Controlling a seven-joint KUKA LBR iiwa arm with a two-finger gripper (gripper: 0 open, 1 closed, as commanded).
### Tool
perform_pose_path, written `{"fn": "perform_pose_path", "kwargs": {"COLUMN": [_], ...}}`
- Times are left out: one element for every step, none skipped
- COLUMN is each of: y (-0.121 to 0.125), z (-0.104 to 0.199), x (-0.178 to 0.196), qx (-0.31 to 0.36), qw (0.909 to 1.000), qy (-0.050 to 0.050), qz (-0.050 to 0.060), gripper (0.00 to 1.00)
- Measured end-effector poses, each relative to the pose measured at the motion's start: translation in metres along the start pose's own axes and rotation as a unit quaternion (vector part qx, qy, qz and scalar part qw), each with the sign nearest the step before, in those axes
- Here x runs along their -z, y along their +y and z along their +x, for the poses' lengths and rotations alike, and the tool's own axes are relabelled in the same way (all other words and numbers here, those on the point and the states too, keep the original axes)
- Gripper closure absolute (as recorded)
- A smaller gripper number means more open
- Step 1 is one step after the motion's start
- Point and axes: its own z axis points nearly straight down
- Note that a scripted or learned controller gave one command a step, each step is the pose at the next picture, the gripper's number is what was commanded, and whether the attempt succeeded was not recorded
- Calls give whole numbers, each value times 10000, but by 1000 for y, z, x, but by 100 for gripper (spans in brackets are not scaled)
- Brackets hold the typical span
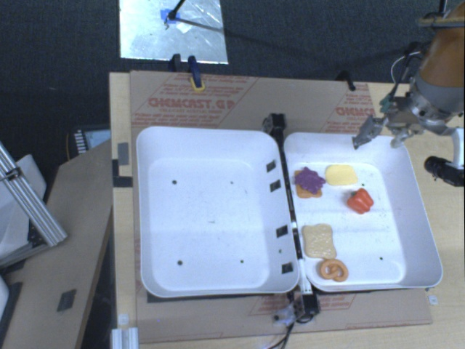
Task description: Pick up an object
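On the tabletop (436, 217), two shallow white bins are set side by side over a printed cardboard sheet (211, 97). No object is seen in the left bin (211, 209), while the task's candidates are all held in the right bin (407, 224). The grey arm (443, 71) is brought in from the right, and its gripper (379, 133) is hung above the far rim of the right bin, with two fingers seemingly spread apart and nothing seen between them, though the blur there makes this uncertain.

Five small objects are spread through the right bin: a pale toast slice (318, 240) near the divider, a purple grape bunch (309, 181) further back, a yellow piece (341, 174) just beside it, a red pepper (360, 201) slightly apart toward the middle, and a small pretzel (333, 270) near the front rim.

The approach step is judged to be in hand; no descent is begun yet. For the next move, the gripper must be carried forward over one object, probably the yellow piece or the red pepper as the nearest, lowered until the fingers straddle it, and then closed.
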Motion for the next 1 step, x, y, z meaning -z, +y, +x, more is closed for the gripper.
{"fn": "perform_pose_path", "kwargs": {"y": [29], "z": [33], "x": [160], "qx": [32], "qw": [9999], "qy": [-15], "qz": [-107], "gripper": [0]}}
